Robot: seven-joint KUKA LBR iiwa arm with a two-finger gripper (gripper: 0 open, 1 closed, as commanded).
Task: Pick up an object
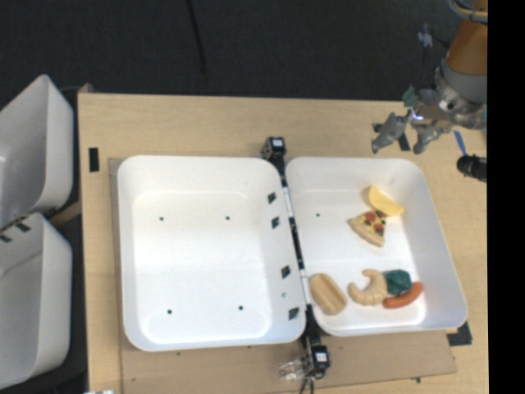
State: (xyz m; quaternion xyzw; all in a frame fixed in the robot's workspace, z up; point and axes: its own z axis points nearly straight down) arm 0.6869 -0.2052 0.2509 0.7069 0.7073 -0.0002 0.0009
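The right bin (328, 179) holds several toy foods. A yellow wedge (385, 201) lies by a pizza slice (369, 225) in its upper right part. Along its near side lie a tan bread roll (327, 293), a pale croissant (368, 289), a teal piece (399, 280) and a red sausage (403, 299). My gripper (404, 135) hangs above the bench just beyond the right bin's far right corner, well apart from all the foods. Its fingers (384, 131) are spread open with nothing between them.
The left bin (197, 249) sits beside the right one, joined by a black hinge strip (287, 236). The grey arm with its orange band (469, 48) comes in at the top right. White containers (29, 220) stand off the bench's left edge.
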